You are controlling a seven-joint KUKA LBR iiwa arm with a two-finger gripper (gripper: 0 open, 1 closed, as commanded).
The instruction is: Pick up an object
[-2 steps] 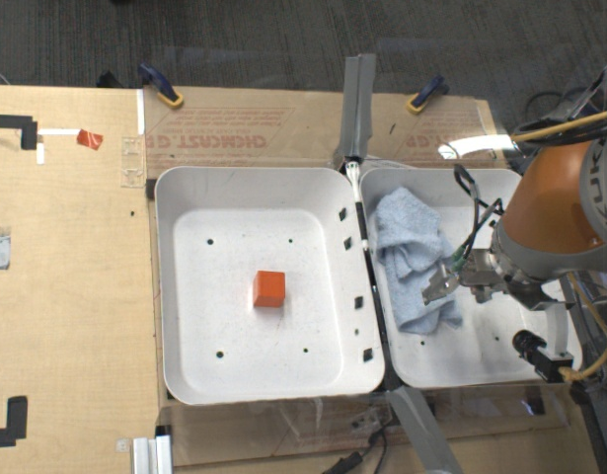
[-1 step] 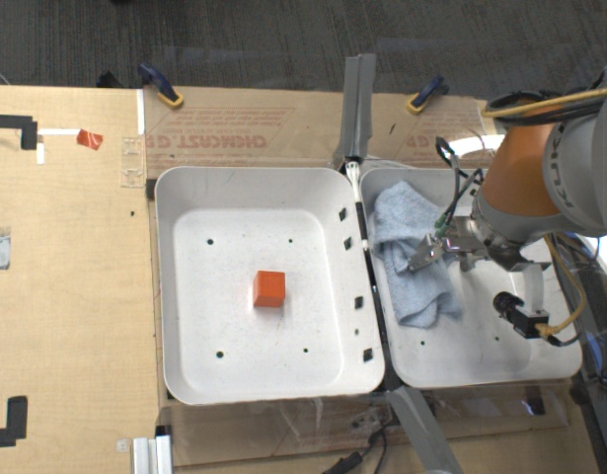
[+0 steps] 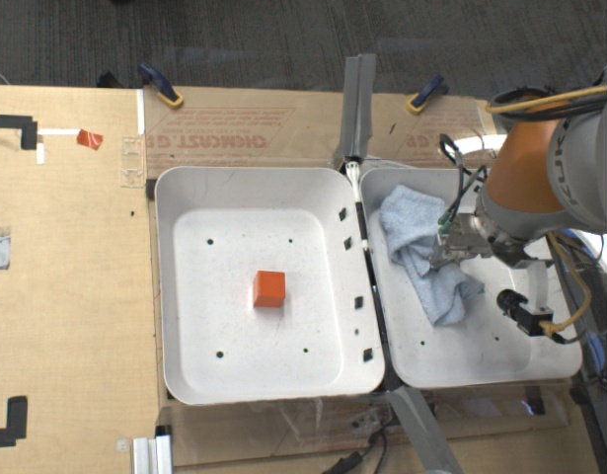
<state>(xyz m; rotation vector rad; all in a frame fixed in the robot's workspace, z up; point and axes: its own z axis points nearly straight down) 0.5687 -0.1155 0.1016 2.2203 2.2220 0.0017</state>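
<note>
An orange-red cube (image 3: 269, 289) sits near the middle of the left bin (image 3: 185, 265). A crumpled light blue cloth (image 3: 421, 250) lies in the right bin (image 3: 481, 363), toward its left and back. My gripper (image 3: 449, 257) hangs low over the right edge of the cloth, with the grey arm and its orange band (image 3: 525, 166) reaching in from the right. The wrist body hides the fingertips where they meet the cloth.
A grey divider bar (image 3: 357, 117) runs between the two bins. Clamps (image 3: 160, 85) hold cardboard behind the bins. Cables loop by the wrist at the right bin's right side. A wooden bench surface lies to the left.
</note>
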